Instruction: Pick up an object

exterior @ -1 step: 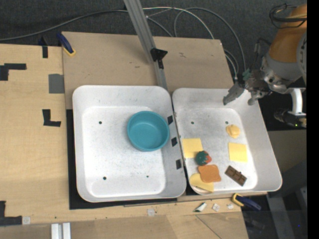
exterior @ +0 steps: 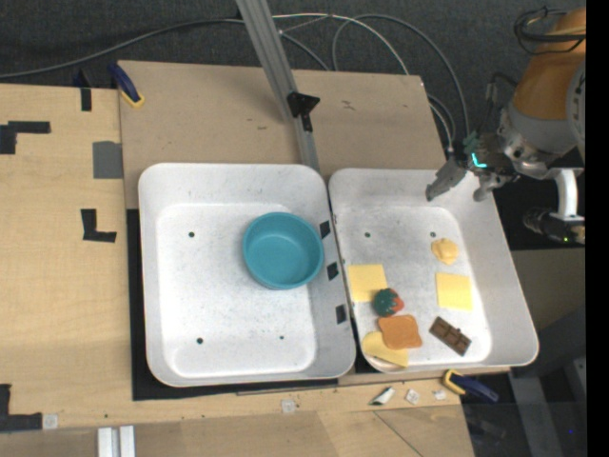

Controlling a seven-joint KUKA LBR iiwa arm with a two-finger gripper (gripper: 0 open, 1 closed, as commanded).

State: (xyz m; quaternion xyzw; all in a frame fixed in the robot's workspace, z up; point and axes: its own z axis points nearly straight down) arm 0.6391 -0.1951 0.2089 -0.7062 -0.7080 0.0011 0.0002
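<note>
Nothing is being carried yet: the small yellow lump [exterior: 444,249] is lying in the right bin [exterior: 400,198], below the claw and nearest to it, with a yellow square [exterior: 455,291] farther down. The claw [exterior: 461,183] is hanging over the bin's far right corner, fingers spread and empty. This looks like the approach step; the claw needs lowering over one piece before pinching.

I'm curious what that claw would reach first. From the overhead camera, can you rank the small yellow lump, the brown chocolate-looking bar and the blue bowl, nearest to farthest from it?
Measured from the gripper, above the right bin's far edge:
1. Small yellow lump, in the right bin, just below the gripper.
2. Brown bar, near the right bin's front edge.
3. Blue bowl, across in the left bin.
</note>
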